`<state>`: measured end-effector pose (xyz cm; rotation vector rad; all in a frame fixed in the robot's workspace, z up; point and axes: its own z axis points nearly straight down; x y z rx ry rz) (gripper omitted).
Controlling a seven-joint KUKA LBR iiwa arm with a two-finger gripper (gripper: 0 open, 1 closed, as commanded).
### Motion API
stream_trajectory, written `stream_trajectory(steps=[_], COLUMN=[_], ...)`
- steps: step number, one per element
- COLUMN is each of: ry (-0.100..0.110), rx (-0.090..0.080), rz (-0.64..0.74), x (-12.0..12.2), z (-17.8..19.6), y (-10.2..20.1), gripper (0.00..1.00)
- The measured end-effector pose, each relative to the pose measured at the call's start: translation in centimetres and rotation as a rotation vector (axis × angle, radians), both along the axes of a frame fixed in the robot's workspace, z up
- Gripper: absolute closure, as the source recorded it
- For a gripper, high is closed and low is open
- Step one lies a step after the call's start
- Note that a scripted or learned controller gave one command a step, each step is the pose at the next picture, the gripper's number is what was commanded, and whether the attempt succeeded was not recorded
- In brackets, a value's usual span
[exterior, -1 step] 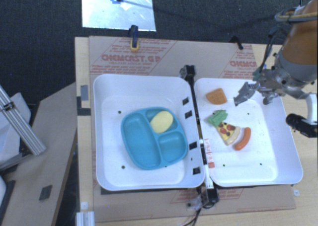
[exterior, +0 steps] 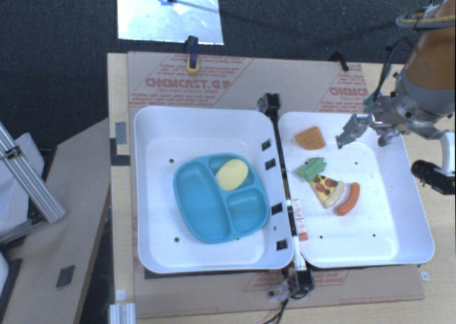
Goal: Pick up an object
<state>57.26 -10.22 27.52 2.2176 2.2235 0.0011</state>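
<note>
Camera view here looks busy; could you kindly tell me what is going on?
The arm's gripper hangs open over the right bin, holding nothing. Below it lie a bread slice, a green piece, a pizza slice and a sausage. The left bin holds a blue tray with a yellow item.

Arm (exterior: 431,66) cut off at right edge; green toy (exterior: 311,169) shape unclear.

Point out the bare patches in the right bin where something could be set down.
In the right bin, the floor is bare below the sausage and pizza slice, toward the near wall, and right of the sausage. It is crowded near the divider, around the green piece and orange wedge.
</note>
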Motion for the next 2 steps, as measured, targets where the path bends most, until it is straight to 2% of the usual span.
stream_trajectory(steps=[2], ry=[0.004], rx=[0.001], rz=[-0.001], x=[1.7], z=[-10.2], y=[0.9], gripper=[0.00])
